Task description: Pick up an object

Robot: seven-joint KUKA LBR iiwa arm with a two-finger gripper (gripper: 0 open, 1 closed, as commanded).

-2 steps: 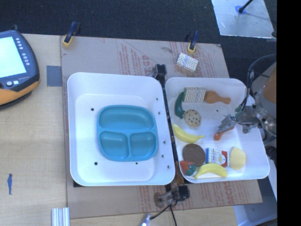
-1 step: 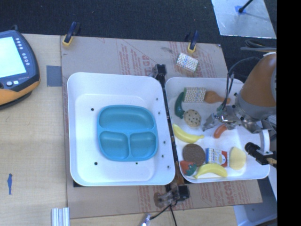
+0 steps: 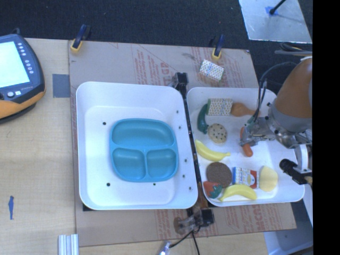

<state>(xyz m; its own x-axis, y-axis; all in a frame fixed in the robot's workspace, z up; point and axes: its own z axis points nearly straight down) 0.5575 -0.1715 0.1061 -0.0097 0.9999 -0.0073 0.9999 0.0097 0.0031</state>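
You could see the end effector (image 3: 248, 137) low in the right white plastic bin (image 3: 287, 198), just above a small orange carrot-like piece (image 3: 247, 150); I could not tell its state. I judged the grasp was beginning, and next needed closing, then lifting

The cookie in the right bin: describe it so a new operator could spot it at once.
Start at the right bin, the one crowded with toy food. Near its left wall, the cookie lies beside the dark green piece, just below the pale speckled block and above a banana. It is the small tan round with dark dots, paler and smaller than the brown disc lower down.
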